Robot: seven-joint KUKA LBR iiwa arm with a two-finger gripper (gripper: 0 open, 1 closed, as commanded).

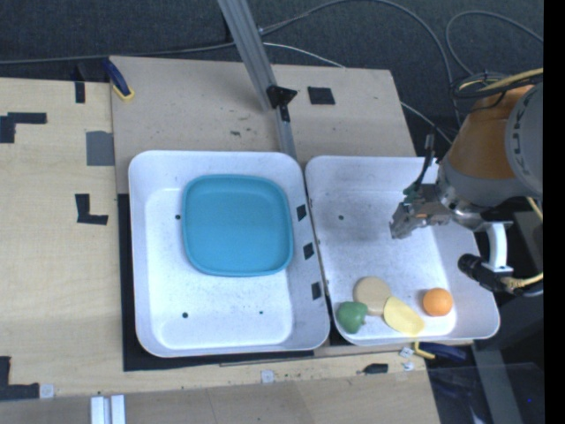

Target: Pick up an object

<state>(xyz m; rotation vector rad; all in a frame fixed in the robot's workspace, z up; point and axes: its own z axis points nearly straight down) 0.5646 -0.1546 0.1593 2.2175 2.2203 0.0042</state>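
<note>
The light wooden bench (53, 263) carries two shallow white bins side by side. The left white bin (159, 325) holds a square turquoise plastic plate with rounded corners (237, 224), lying flat toward the bin's far half. A grey metal pole (256, 56) slants down from the top of the view and ends at the far edge between the two bins.

The right white bin (353, 193) has four small objects grouped along its near edge. From left to right: a green rounded object (351, 315) at the near left corner; a beige disc-shaped object (372, 292) just beside it; a yellow oblong object (403, 316) touching the beige one; and an orange ball-shaped object (437, 302), slightly apart, near the right wall.

The grey two-finger gripper (408, 223) is above the middle of the right bin, well apart from the four objects. How far it is open cannot be told, and no object is seen in its hold. The grey arm with its orange band (481, 144) reaches in from the right.
</note>
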